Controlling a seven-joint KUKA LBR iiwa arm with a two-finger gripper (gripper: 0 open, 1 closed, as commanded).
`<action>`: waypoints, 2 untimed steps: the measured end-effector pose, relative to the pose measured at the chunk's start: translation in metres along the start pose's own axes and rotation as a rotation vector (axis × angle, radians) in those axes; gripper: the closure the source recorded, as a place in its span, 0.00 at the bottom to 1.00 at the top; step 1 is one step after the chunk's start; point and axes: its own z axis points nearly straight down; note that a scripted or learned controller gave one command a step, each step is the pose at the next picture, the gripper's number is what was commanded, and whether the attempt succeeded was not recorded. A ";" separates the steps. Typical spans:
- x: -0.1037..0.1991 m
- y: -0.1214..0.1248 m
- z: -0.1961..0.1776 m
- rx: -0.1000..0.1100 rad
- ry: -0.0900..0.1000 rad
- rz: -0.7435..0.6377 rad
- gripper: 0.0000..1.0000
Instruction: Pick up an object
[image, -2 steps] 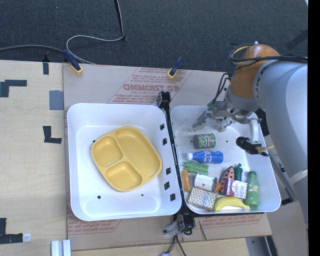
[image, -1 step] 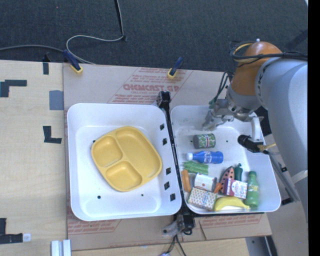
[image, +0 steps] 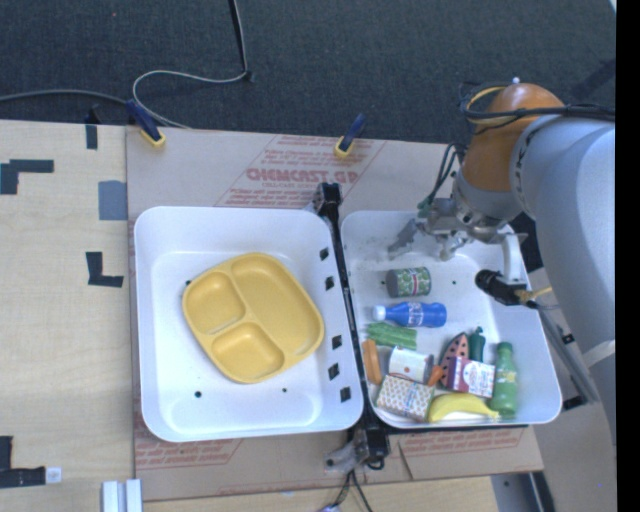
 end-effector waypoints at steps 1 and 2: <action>0.000 0.000 -0.010 -0.001 0.000 0.000 1.00; 0.056 -0.033 -0.057 0.004 0.005 0.000 1.00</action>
